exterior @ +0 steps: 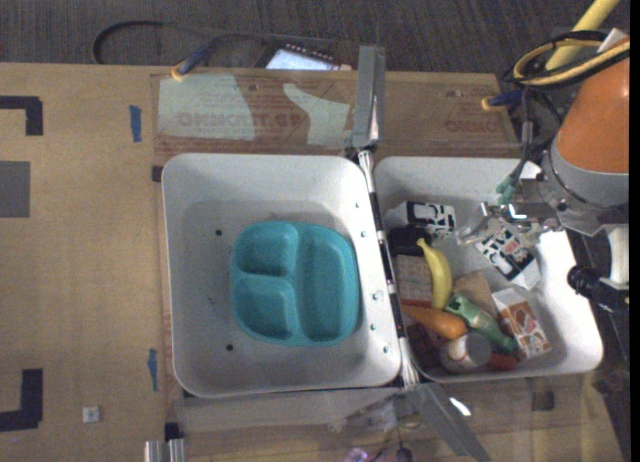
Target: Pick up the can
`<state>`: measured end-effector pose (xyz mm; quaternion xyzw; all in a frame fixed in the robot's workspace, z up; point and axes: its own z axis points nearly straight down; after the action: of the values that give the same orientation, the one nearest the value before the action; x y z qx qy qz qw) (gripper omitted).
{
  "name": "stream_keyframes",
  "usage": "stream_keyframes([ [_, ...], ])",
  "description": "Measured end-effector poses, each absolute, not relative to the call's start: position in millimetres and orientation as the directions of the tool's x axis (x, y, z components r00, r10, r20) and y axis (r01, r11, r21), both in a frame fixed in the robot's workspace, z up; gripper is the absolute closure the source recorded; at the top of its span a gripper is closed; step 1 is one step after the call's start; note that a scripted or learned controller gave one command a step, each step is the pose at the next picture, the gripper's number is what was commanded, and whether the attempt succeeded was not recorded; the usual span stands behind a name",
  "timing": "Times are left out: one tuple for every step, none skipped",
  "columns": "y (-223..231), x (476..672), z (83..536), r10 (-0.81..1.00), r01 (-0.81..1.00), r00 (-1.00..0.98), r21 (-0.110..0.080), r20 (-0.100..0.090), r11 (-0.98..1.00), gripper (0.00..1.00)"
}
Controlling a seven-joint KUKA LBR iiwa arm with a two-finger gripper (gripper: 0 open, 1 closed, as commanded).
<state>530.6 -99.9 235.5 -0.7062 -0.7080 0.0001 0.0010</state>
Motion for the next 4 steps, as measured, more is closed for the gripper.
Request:
stream_keyframes([
  [-106, 584.5, 119, 0.982, 0.982, 0.189, 0.007, 0.001, -0.189, 0.00],
  [-105, 585.0, 129, 0.982, 0.982, 0.189, 0.007, 0.002, -0.189, 1.00],
  [-185, 631.8, 176, 0.971, 0.971, 0.238, 0.002, -0.001, -0.238, 1.00],
  [-185, 631.8, 176, 0.971, 0.971, 0.238, 0.001, -0.001, -0.238, 0.00],
])
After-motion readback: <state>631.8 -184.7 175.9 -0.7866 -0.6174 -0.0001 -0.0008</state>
